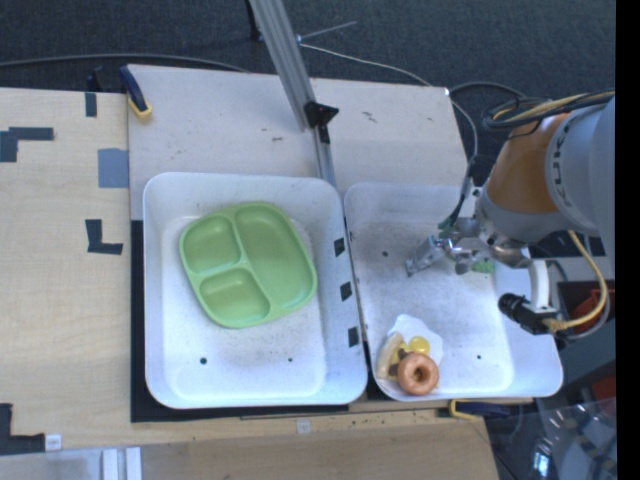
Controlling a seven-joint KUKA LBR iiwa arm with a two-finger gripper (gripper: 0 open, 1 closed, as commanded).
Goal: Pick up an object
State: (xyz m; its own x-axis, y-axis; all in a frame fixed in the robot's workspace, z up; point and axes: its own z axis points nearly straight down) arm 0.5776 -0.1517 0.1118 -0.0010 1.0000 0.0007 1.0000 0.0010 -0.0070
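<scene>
A grey robot arm point(560, 168) with an orange band above its wrist reaches in from the right side of the view, over the right-hand one of two shallow white bins. Its two-finger gripper point(425, 260) hangs low above the middle of the right bin point(400, 218), with the metal fingers pointing toward the left. Whether those fingers are spread or pressed together cannot be told from this angle, and nothing can be seen between them. Below the gripper, toward the near edge of the same bin, lies a small cluster of objects: a brown ring-shaped donut point(417, 374), with a small yellow piece point(418, 347) just beyond it and a scrap of white material point(410, 326) on the gripper's side of the cluster. These things are near the gripper but clearly apart from it. A small green item point(484, 265) peeks out just behind the gripper, partly hidden by the wrist. Well to the gripper's left, across the divide between the bins, a light green divided plate point(248, 263) with three compartments lies flat in the left bin point(170, 368). Beyond the gripper and to its left, a slim metal pole point(285, 48) rises at a slant from the bench.
</scene>
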